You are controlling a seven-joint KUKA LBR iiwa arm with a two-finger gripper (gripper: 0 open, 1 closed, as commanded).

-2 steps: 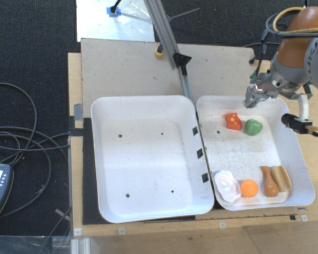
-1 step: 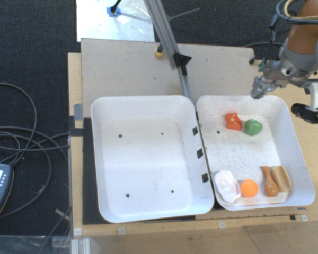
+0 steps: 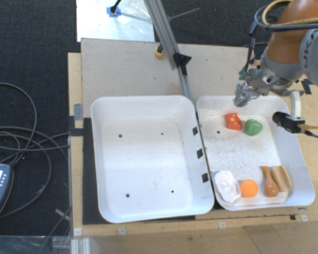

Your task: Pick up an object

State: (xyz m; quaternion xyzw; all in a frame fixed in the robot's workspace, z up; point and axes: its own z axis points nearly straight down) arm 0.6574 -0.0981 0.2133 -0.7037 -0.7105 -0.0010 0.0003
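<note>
six items in the right bin [image 3: 299,157]. my claw [image 3: 243,98] hovers just above the red block [image 3: 233,121]; finger state: cannot tell. approach step; next, i descend.

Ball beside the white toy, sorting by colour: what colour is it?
Orange; the ball shows clearly in the camera view.

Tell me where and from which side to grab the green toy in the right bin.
Grip the green toy across its rounded middle, coming straight down from above. The red block lies close on its left, so probably set the gripper fingers on its near and far sides, which look free.
</note>
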